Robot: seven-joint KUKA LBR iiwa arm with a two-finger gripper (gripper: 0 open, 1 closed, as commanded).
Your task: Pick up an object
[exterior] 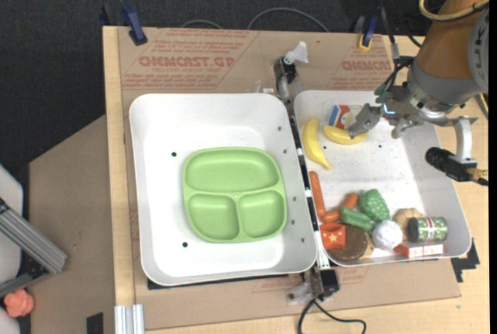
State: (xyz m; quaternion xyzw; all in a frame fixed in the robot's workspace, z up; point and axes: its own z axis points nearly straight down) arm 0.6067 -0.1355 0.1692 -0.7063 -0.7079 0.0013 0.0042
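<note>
My gripper (379,125) hangs over the back of the right bin (446,193), and its fingers look open with nothing between them. Its left finger (361,121) sits just above one end of a short yellow banana (342,137). A longer banana (314,144) lies to the left along the bin's wall. A small red and blue box (340,116) rests behind the short banana. At the bin's front lie a carrot (317,195), a green vegetable toy (374,204), a white ball (387,233), a green can (427,229) and a brown disc (351,244).
The left bin (155,169) holds a green divided plate (233,194). A divider with a cable clamp (287,76) runs between the bins. The arm's grey body and orange band (454,37) stand at the right. Bare bin floor (396,169) lies under the gripper.
</note>
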